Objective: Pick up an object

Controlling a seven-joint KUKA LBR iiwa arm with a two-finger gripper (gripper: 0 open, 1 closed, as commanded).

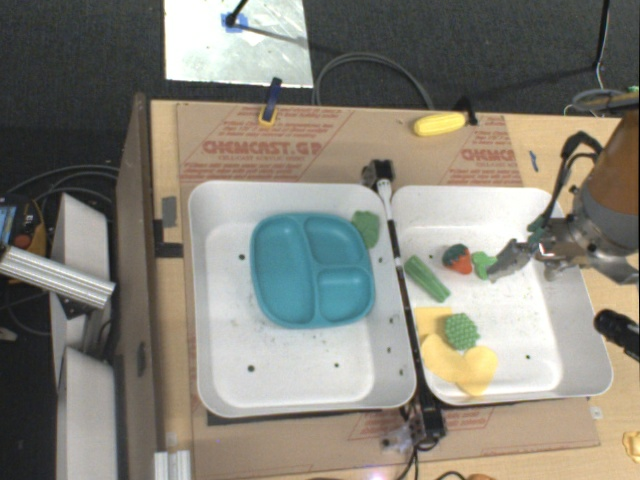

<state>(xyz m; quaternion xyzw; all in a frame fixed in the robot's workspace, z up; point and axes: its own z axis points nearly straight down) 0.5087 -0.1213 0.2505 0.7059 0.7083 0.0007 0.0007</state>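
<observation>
Reaching into right bin [570, 368], gripper [497, 261] beside small green piece [483, 265]; finger state unclear

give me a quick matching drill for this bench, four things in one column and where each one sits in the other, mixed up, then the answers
Things:
1. blue divided plate
2. yellow clamp handle
3. bumpy green ball
4. green stick

Places:
A. on the cardboard behind the right bin
B. right bin, close to the divider between the bins
C. middle of the left bin
D. right bin, near corner, on top of the yellow pieces

Pairs: 1-C, 2-A, 3-D, 4-B
</observation>
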